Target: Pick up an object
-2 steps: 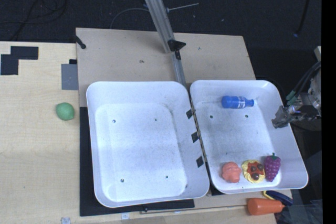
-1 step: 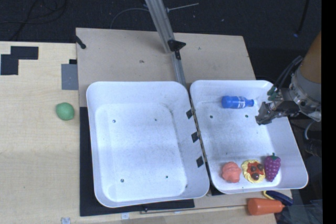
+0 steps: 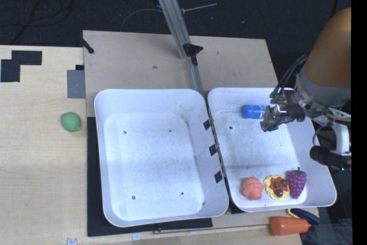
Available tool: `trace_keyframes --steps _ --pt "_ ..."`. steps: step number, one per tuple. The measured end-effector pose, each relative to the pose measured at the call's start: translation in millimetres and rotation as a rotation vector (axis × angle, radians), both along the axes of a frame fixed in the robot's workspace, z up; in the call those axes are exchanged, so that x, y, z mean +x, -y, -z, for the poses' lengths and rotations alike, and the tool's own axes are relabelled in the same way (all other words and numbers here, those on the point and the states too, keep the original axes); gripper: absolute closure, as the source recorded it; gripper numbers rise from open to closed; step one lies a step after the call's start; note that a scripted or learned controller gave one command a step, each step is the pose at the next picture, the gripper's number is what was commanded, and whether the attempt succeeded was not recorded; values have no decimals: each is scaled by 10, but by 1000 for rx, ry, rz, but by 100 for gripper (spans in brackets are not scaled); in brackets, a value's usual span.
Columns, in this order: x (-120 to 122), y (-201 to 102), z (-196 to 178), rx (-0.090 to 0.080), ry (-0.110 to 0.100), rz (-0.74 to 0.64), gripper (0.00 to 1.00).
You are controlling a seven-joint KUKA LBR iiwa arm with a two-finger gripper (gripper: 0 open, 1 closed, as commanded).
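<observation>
A green ball [image 3: 71,121] is lying on the bench left of both bins, well away from the arm. The left bin [image 3: 150,101] is sitting beside the right bin [image 3: 235,101], their rims touching.

In the right bin, a blue object [image 3: 251,111] is resting near the far wall. The gripper [image 3: 270,123] is hanging just beside it, on its right end. Whether it is touching is hard to judge, and the dark fingers are merging with the wrist, so I cannot tell how wide they are standing or whether they are gripping anything.

Along the near wall, a pink toy [image 3: 252,187], a yellow toy [image 3: 277,186] and purple grapes [image 3: 297,182] are lying in a row. An orange object [image 3: 288,225] is lying outside, on the bench, partly cut off below.

Judging from this, nothing is lifted yet: the blue object looks like the likely target, and the grasp and raise are remaining.
</observation>
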State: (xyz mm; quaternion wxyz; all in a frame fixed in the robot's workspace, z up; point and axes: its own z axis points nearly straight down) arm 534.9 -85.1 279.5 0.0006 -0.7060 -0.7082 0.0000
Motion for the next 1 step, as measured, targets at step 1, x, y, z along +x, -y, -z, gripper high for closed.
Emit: trace_keyframes --steps 1 --pt "28 -465 31 0 0 0 100"
